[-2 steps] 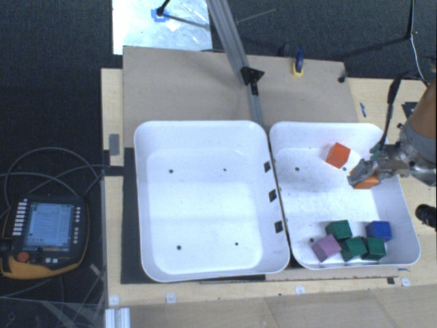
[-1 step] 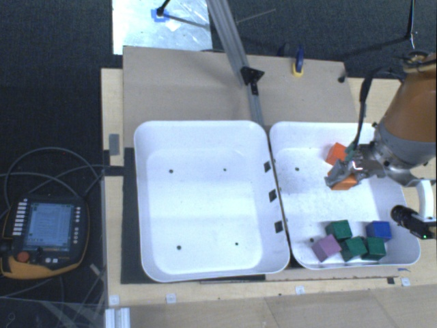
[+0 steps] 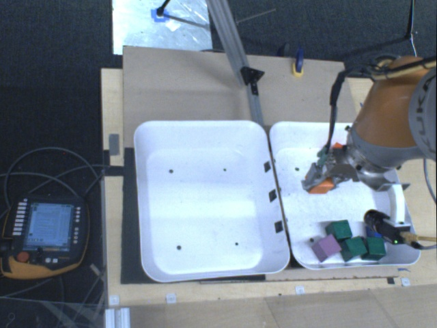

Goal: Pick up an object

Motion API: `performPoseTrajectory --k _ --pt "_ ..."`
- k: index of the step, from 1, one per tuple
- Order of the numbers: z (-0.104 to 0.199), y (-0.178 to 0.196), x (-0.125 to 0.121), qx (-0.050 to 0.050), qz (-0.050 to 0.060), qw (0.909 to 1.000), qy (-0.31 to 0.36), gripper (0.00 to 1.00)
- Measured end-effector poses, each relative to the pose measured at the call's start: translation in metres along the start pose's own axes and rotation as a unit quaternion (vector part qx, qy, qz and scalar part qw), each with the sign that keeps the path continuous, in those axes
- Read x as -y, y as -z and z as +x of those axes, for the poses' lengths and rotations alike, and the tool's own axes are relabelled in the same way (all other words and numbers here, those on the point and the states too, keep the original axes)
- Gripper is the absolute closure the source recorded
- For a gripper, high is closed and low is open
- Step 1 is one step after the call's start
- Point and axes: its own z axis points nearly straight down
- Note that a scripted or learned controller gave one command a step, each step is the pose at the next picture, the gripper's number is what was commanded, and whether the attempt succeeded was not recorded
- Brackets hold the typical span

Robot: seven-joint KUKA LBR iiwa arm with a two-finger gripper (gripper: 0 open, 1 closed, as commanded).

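tool (image 3: 319, 178) low in right bin (image 3: 293, 142), orange object (image 3: 322, 187) at its tip; can't tell its state. Green blocks (image 3: 351, 241) and purple block (image 3: 326, 247) near front wall.

Orange object (image 3: 321, 188) half under hand (image 3: 319, 176)

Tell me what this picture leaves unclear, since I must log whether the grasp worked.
- Gripper, camera view: the wrist hides the fingers' state.
- Orange object: partly under the gripper; whether it is held, and its shape, are unclear.
- Blocks in the right bin: the corner cluster overlaps; the count is uncertain.
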Motion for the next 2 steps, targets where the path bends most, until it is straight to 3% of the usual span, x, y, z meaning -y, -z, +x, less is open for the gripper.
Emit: performPoseTrajectory --k 2 --pt "0.111 0.0 -0.02 0.0 -0.001 1.0 0.001 1.0"
